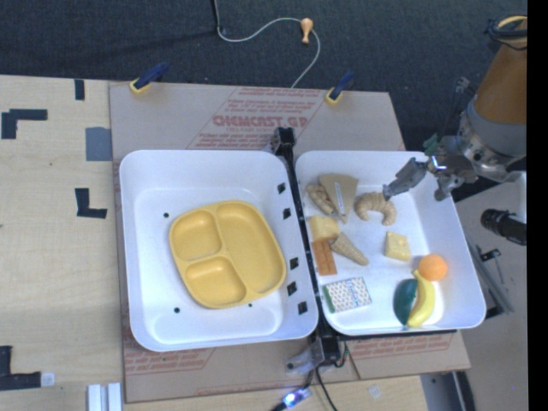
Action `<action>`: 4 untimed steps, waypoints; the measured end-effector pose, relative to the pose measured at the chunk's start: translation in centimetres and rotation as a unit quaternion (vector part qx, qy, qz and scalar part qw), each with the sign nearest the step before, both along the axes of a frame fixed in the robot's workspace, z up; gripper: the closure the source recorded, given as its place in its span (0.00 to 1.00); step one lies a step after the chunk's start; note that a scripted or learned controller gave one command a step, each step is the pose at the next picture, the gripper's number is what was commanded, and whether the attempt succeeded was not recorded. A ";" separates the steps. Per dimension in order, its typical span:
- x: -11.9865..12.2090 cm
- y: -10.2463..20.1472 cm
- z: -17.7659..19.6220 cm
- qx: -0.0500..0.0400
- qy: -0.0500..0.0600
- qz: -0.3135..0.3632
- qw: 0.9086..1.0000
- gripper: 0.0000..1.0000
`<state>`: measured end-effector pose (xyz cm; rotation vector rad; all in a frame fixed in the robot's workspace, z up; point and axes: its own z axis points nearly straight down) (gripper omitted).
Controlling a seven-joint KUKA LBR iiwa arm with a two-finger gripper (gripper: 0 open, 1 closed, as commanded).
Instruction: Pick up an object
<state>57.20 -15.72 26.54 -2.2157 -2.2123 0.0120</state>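
The right bin (452, 229) holds several food toys. Near its middle lies a tan croissant (375, 205), with a pale pastry piece (330, 193) to its left. Lower down are a yellow cheese wedge (396, 246), an orange ball (433, 267), a banana (425, 302) beside a green piece (404, 298), a patterned packet (347, 294) and a brown stick (324, 256). My gripper (423, 181) hovers over the bin's upper right, open. Its left finger (402, 180) points down toward the croissant, and nothing sits between the fingers.
The left bin (145, 187) carries a yellow divided plate (227, 253). A black hinge strip (295, 229) separates the two bins. The arm's grey body with its orange band (505, 84) stands over the right bin's far right corner. A white cord (265, 28) lies behind the bins.
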 end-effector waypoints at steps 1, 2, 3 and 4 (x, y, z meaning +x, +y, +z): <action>0.2 0.0 0.7 -0.001 -0.006 0.001 1.000 0.00; 0.0 -0.6 -5.6 -0.001 -0.003 0.001 1.000 0.00; -0.3 0.2 -10.3 -0.001 -0.003 0.001 1.000 0.00; -0.8 0.2 -14.8 -0.001 -0.003 0.001 1.000 0.00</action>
